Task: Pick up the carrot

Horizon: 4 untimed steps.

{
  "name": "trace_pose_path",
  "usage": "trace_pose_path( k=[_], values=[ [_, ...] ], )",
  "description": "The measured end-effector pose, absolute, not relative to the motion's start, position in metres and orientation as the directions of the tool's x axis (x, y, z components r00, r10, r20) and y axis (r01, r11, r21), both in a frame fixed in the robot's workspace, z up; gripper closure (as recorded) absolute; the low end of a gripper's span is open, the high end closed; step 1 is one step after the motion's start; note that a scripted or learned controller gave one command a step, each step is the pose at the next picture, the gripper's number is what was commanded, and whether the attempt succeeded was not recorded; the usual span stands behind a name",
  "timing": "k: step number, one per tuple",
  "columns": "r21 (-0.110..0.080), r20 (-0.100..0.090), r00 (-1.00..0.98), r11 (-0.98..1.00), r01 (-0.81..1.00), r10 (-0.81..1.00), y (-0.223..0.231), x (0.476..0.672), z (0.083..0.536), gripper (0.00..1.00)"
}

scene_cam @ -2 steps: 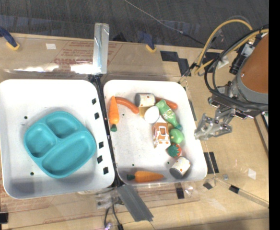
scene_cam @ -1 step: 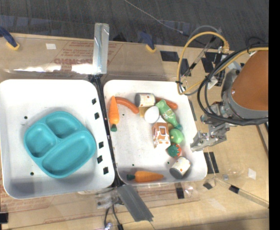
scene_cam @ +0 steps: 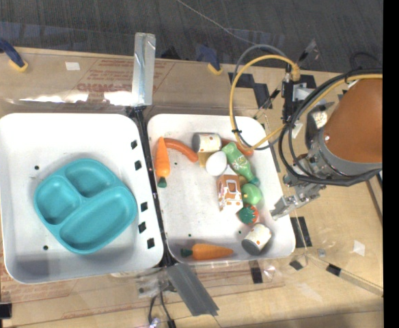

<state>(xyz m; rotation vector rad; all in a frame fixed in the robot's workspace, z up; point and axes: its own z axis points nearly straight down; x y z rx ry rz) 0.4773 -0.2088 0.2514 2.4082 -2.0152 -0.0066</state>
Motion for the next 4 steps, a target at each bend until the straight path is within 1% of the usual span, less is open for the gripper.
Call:
trace_pose_path(
  k=[1,2,3,4],
  values=[
    [-0.002,0.0,0.575,-0.575,-0.818,-0.818,-0.191,0.478,0.273,1.0],
    [-0.001,0.0,0.719,-0.719,-0.695,-0.695,-0.203,0.477,0.338,1.0],
    [-0.005,0.005,0.856,-0.856,-0.517,-0.517,-0.201,0.494,0.379,1.0],
    [-0.006,-0.002,0.934,-0.934,-0.356,-0.356,-0.209,0.491,0.299,1.0]
  ],
)
